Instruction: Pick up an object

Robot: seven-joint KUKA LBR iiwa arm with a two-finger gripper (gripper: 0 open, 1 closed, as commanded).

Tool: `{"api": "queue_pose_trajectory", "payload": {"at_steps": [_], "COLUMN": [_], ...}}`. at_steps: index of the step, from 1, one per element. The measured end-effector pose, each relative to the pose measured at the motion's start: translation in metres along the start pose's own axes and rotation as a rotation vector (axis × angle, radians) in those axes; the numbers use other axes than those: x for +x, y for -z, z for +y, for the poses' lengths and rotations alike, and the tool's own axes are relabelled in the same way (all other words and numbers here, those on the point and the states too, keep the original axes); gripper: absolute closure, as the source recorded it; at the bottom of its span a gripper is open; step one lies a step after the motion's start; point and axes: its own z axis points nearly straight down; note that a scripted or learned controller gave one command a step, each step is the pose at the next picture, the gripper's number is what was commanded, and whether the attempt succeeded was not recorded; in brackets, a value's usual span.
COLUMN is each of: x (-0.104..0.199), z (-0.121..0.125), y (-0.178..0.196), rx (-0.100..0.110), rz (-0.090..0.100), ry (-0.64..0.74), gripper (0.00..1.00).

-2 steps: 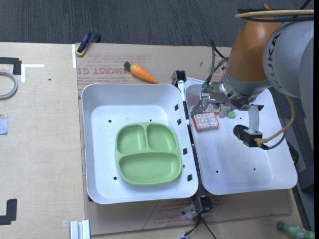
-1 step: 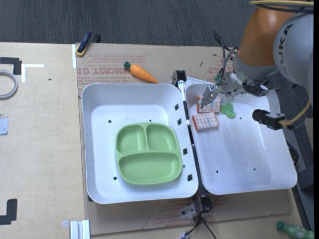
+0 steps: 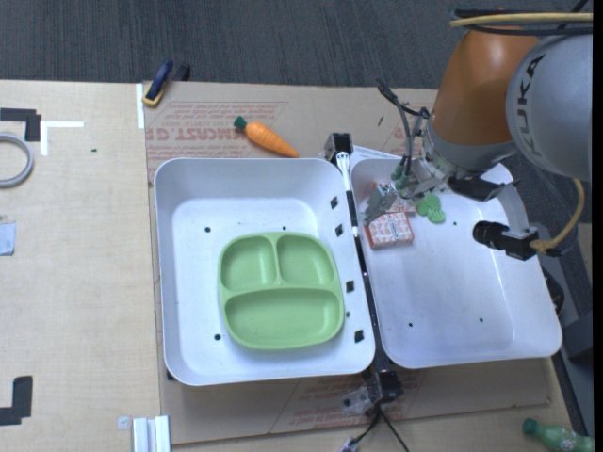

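The gripper [image 3: 394,194] hangs low in the right bin [image 3: 490,332]; whether it grasps anything I cannot tell. Just below it lies a small red-patterned packet [image 3: 389,230], probably light, flat and slippery, best pinched across its short edges. A small green piece [image 3: 432,209] sits just right of the gripper.

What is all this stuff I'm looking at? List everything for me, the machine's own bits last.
Bins: two, white, side by side on the bench, left and right.
Plate: one, green, three compartments, in the left bin.
Packet: one, red and white, right bin near its upper left corner.
Green piece: one, small, right bin beside the packet.
Carrot: one, orange with green top, on the cardboard behind the left bin.
Bottle: one, green, lower right of the bench, partly cut off.
Arm: one, grey with orange band, reaching in from the right.
Claw: one, low over the packet.
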Motion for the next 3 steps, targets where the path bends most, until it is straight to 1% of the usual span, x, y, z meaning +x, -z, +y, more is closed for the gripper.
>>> {"api": "queue_pose_trajectory", "payload": {"at_steps": [1,2,3], "x": [-0.015,0.027,0.036], "z": [-0.007,0.029,-0.006], "y": [0.000,0.000,0.000], "rx": [-0.002,-0.002,-0.002], "rz": [-0.001,-0.002,-0.002], "ry": [0.337,0.511,0.717], "gripper": [0.00,0.00,0.00]}}
